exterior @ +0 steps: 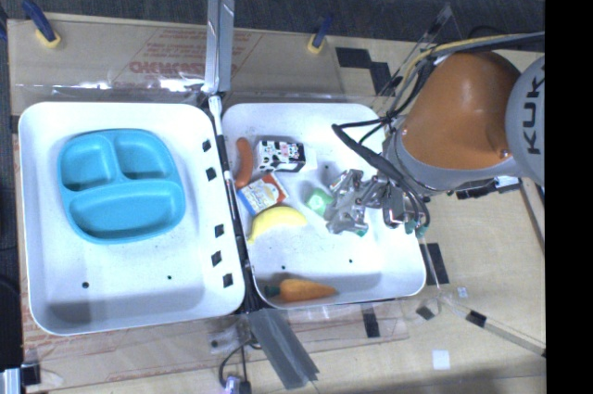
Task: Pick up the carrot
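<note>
Arm enters from the right of the frame; the orange band (460, 109) sits right of centre, above the right bin's right edge. Black and yellow cables run from the upper right toward the wrist.

Gripper (346, 218) hangs over the right bin (371, 276), in its right-centre part. Metallic fingers point toward lower left. Finger state: cannot tell — the metal parts overlap and no gap reads clearly. Nothing visibly sits between them.

Carrot (304, 291) lies in the right bin along its bottom edge, lower centre of the frame, lengthwise left to right, tip pointing right. It is well apart from the gripper, below and to its left.

Other contents of right bin:
- yellow lemon-like item (277, 221), centre-left, above the carrot.
- orange-and-white packet (260, 194), just above the yellow item, touching or overlapping it.
- reddish sausage-shaped item (245, 158), upper left, near the dividing wall.
- black-and-white patterned item (280, 154), just right of the sausage shape.
- small green item (318, 202), just left of the gripper; contact with it cannot be told.

Left bin (111, 290) holds a blue compartment plate (119, 183) in its upper half, three sections, lying flat.

Two blue clamps on the bench's top edge: upper left (40, 23) and top centre (321, 32).
</note>
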